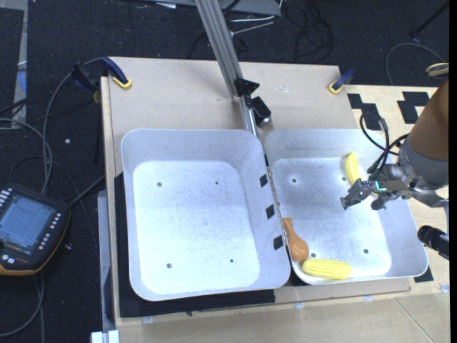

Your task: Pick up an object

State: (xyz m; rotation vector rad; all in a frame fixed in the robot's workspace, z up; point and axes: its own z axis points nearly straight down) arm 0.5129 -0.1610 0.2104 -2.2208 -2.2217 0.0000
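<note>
**The Gripper Hangs Over the Right Bin**

I can find no words or brand names to read here. The small screen on the orange and black hand box [25,227], lying on the floor to the left of the bench, is too blurry to make out. Black and white square marks [371,113] sit on the bench top near its far right corner, but they are shapes, not letters.

The bench [186,95] is pale wood. Yellow clamps [121,82] grip its two far corners. Two white bins lie on it side by side. The left bin [143,148] has only little dark dots on its floor. A grey metal pole [221,38] slants down to the far edge where the two bins meet. The floor around is dark carpet with black cables [43,141] trailing over it.

In the right bin [403,259], a yellow banana [351,168] lies near the far right side. A yellow corn cob [327,269] rests along the near edge. Just beside it, by the near left corner, is an orange-brown spoon-like thing [295,243].

The gripper [365,194] comes in from the right and hangs over the right bin, just near of the banana. Its dark fingers look spread apart, with nothing between them.
</note>
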